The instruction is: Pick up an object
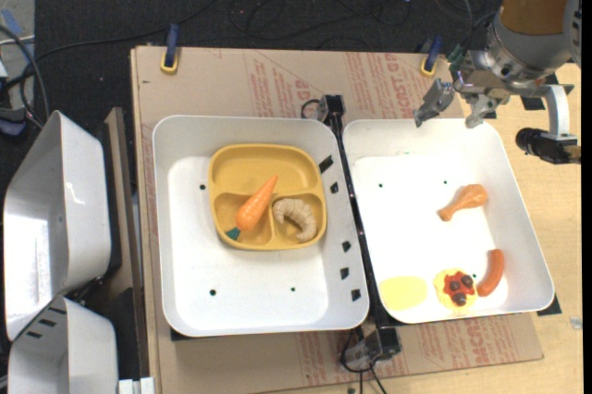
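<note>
Left bin (185, 290): yellow plate (266, 195) with a carrot (256, 203) and shrimp (296, 217). Right bin (518, 198): drumstick (462, 202), yellow disc (403, 292), tart (455, 286), sausage (491, 272).
The gripper (457, 104) hangs above the right bin's far rim, fingers spread wide and holding nothing. The drumstick lies nearest and alone, so I'd descend with the fingers straddling its narrow shaft. Red print on the cardboard is reversed; I can't read it.

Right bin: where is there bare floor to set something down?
Bare floor runs across the right bin from its rear wall to the drumstick, and down its left side. The front is crowded: yellow slice, small pizza, sausage.
</note>
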Available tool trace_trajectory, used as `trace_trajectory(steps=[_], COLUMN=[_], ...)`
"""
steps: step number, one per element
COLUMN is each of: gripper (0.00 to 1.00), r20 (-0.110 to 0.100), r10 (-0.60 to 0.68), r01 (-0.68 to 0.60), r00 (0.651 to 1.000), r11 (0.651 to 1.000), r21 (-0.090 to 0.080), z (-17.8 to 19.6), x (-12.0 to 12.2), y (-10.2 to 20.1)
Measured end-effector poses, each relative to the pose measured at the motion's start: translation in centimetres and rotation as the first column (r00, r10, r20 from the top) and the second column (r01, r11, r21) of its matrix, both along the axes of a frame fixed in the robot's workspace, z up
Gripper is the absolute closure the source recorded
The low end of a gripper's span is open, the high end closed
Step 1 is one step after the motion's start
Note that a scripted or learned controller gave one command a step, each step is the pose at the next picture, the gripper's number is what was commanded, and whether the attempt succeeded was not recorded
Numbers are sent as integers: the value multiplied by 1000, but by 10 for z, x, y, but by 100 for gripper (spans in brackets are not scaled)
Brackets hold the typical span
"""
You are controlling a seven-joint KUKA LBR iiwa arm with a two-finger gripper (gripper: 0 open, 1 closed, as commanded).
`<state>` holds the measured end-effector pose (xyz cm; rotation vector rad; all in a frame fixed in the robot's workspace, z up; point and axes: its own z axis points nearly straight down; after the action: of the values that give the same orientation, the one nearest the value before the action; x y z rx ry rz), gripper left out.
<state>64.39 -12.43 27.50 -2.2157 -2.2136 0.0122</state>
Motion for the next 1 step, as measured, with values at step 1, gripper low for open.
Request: trace_trajectory(steps=[1], gripper=[0], r20=[12], r10=[2], r01=[-2], r00=[1000], r11=[1000], r21=[-2], z=[8], x=[2], y=[0])
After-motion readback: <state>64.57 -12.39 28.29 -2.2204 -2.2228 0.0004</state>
